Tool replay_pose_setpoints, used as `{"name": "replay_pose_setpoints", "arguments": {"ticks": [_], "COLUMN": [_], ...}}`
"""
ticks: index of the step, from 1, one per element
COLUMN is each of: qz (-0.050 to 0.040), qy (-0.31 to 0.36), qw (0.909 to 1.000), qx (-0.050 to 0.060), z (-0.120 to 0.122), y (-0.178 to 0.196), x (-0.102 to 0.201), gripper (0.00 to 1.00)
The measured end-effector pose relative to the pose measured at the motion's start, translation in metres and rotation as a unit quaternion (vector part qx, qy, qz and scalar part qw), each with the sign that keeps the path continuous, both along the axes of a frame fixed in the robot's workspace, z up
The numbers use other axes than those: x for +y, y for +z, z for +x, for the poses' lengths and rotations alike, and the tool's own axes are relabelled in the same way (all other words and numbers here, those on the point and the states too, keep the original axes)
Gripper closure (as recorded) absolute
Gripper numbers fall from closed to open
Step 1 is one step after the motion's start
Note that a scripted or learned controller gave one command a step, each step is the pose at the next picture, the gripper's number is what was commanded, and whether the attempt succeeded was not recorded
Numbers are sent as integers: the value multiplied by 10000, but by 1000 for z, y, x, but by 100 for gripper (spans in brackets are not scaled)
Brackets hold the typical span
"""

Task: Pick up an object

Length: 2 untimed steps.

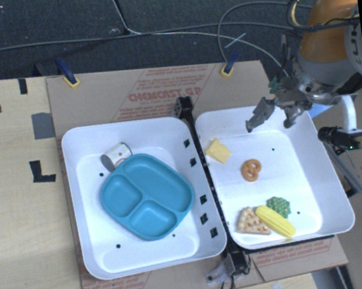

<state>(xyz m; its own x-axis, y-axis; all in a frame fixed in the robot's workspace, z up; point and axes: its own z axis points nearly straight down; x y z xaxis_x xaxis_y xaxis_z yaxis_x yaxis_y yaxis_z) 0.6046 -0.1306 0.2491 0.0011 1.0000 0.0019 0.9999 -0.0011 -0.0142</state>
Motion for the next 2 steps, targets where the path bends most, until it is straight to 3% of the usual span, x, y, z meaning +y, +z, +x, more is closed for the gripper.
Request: {"name": "replay_pose_setpoints", "arguments": {"ticks": [1, 2], "qz": [-8, -14], "qy": [16, 12], "qw": [10000, 10000], "qx": [-64, -45], "z": [2, 11], "y": [8, -50], "x": [0, -1], "gripper": [0, 0]}}
